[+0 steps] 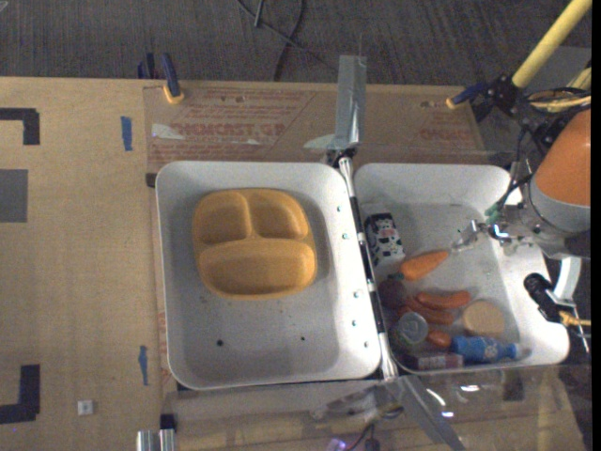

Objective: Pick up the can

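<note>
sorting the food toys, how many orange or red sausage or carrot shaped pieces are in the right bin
3 that I can make out: a carrot mid-bin, a sausage just below it, and a smaller red piece lower down beside the can. Others may be hidden in the pile.

Two shallow white plastic bins [178, 280], pale tan bench [75, 280]. Mustard-yellow sectioned plastic tray [254, 242] in left bin. In right bin: small white carton with black cow patches [383, 238], orange plastic carrot [424, 264], red-orange sausage [443, 300], grey-green round can [411, 329], tan round biscuit [485, 319], blue plastic bottle [484, 349]. Arm's band orange [571, 163].
</note>
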Controlling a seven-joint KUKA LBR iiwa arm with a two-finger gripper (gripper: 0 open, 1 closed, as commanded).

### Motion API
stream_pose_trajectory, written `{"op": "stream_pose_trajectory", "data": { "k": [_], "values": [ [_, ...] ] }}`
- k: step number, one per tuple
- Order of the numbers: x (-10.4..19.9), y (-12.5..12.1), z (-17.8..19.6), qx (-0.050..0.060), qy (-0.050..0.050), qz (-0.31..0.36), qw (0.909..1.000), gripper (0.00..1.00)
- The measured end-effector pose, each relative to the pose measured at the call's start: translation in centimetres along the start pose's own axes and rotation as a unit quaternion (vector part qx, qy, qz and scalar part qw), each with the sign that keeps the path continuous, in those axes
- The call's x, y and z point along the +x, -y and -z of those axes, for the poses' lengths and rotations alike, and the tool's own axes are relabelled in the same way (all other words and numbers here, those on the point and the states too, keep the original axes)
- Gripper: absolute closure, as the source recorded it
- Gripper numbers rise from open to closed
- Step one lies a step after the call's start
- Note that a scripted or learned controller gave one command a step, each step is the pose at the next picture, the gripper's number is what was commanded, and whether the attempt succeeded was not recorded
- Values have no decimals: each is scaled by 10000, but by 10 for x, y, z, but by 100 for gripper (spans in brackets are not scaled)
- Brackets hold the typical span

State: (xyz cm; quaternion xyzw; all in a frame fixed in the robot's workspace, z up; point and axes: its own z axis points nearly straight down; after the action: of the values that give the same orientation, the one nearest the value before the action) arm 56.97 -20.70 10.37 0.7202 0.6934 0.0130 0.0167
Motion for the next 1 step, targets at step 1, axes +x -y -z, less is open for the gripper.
{"op": "stream_pose_trajectory", "data": {
  "k": [1],
  "values": [
    [-3,22,1,-5,-1,117,9999,0]
  ]
}}
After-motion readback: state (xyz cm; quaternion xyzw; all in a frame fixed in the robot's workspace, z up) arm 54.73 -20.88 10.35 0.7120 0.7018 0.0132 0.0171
